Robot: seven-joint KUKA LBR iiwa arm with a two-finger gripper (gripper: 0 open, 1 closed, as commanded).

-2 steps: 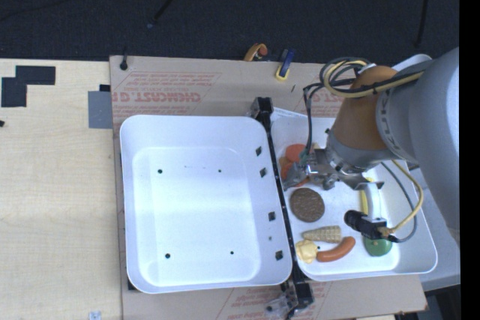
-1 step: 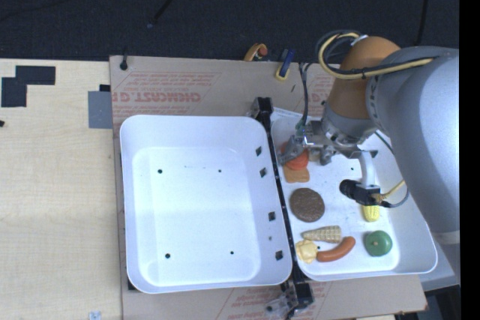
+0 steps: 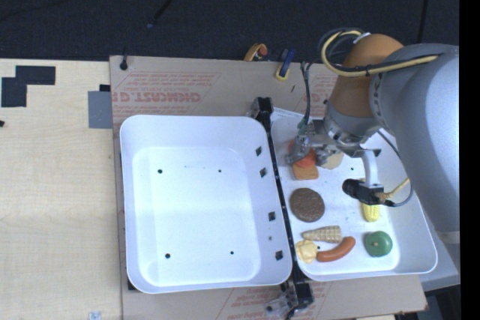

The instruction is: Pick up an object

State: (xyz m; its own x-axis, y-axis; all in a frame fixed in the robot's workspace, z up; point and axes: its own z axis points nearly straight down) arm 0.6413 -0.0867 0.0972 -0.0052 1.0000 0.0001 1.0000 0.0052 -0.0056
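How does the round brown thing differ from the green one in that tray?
The brown patty is flat, disc-like and wider; the green ball-like item is smaller and rounder. The patty lies mid-bin, just below the gripper; the green item sits near the right bin's lower right corner. Both rest loose in that bin.

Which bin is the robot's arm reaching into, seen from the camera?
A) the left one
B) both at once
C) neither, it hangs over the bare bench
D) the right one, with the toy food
D: the gripper is down at the orange block in the right bin, which also holds the brown disc, sausage and green ball.
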